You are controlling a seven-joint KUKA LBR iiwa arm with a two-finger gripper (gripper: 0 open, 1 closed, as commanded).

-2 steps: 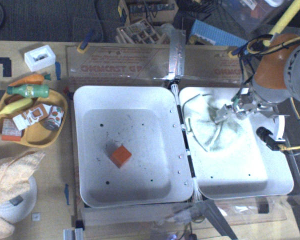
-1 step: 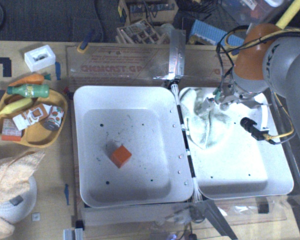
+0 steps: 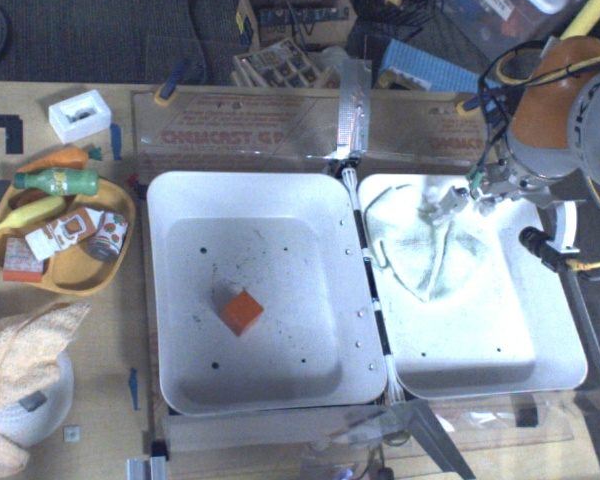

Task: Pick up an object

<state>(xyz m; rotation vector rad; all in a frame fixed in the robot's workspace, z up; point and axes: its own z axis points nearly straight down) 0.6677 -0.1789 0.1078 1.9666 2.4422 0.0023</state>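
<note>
Wooden tabletop (image 3: 100,368) bearing two white bins side by side: left bin (image 3: 180,208) and right bin (image 3: 550,368). Grey arm (image 3: 565,98) with orange band reaching in over the right bin's upper edge. End effector (image 3: 450,200) low over a pale cloth (image 3: 430,253) in the right bin; cannot tell whether clamped or apart. Yellow bowl (image 3: 80,273) of toy food at far left. Orange cube (image 3: 243,312) alone in the left bin, well apart from the end effector

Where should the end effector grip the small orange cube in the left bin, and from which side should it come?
Come straight down on the orange cube and close on two opposite flat faces. It lies rotated like a diamond, alone on the left bin floor, so turn the wrist to match.
</note>
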